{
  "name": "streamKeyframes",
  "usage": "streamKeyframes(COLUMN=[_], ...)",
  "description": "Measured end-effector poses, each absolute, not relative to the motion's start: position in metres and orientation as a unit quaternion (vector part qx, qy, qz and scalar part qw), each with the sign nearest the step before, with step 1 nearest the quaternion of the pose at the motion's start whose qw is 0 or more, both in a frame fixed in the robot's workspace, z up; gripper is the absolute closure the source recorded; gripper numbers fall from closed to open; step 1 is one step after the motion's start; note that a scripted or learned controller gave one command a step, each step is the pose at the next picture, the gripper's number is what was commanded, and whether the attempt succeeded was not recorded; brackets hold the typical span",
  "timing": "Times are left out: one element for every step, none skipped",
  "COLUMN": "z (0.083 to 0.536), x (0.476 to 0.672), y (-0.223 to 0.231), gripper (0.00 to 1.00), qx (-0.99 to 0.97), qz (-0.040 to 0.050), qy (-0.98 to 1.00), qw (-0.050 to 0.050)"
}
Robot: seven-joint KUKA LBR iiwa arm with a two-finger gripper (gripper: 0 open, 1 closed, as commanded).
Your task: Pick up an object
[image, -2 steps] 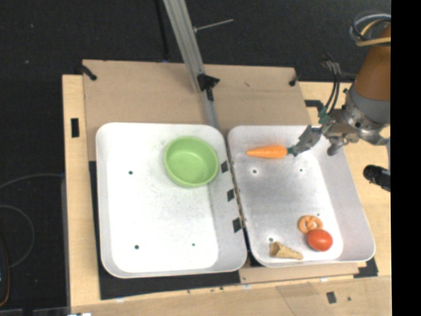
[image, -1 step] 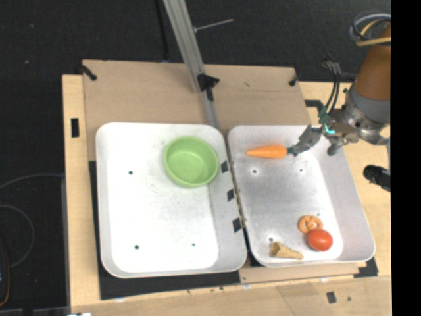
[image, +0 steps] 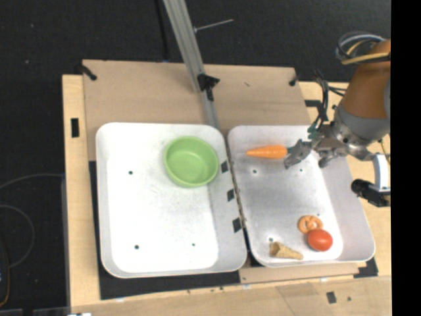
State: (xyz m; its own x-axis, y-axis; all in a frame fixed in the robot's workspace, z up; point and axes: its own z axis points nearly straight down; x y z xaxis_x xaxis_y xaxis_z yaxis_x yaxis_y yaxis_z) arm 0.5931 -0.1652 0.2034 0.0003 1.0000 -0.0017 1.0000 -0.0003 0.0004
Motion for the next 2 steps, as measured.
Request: streamKeyframes(z=[0.159, 0.106], x=[0.586, 0.585], y=[-0.166, -0.167], gripper=[0.0, 0.0], qx=[0.708, 0.708], qz=[-0.0017, -0.0019], qy=[0.707, 0.706], qw=[-0.001, -0.001])
